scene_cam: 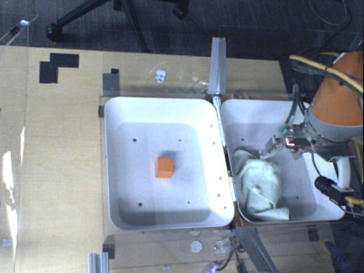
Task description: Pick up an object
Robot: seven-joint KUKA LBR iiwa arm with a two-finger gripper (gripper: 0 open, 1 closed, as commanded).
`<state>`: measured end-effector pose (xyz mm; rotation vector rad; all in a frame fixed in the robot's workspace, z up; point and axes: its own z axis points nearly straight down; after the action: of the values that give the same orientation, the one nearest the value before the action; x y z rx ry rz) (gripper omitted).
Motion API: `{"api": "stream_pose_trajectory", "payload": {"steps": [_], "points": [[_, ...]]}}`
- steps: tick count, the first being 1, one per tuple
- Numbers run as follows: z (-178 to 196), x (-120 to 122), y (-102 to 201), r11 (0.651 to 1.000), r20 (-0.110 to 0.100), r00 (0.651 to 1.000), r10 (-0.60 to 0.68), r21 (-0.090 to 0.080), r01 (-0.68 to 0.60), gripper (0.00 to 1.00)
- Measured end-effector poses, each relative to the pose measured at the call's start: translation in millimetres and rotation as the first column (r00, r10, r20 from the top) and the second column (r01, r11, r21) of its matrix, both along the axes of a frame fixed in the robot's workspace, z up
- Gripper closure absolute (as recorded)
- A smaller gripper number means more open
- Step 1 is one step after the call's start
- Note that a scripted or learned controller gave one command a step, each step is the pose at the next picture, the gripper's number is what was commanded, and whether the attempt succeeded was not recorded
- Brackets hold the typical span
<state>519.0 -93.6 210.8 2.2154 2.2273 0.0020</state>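
Orange block (pixel 164 167) in left bin (pixel 114 152) — gripper (pixel 272 147) seemingly above crumpled cloth (pixel 259 186)

We look down on two shallow white bins set side by side on a pale wooden bench (pixel 57 169). In the left bin (pixel 119 118) a small orange cube (pixel 164 167) sits near the middle of the floor, apart from every wall. In the right bin (pixel 250 115) a crumpled pale green-white cloth (pixel 260 187) lies toward 7 o'clock, against the dividing wall. The grey arm with its orange band (pixel 341 95) enters from 3 o'clock, and its gripper (pixel 278 144) hangs above the right bin just at 1 o'clock of the cloth. A black chair base (pixel 122 1) stands on the dark floor at 11 o'clock.
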Motion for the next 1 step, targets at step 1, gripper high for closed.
{"api": "stream_pose_trajectory", "payload": {"steps": [1], "points": [[-120.5, 45.3, 5.4, 1.000, 0.016, 1.000, -0.004, -0.002, 0.004, 0.00]]}}
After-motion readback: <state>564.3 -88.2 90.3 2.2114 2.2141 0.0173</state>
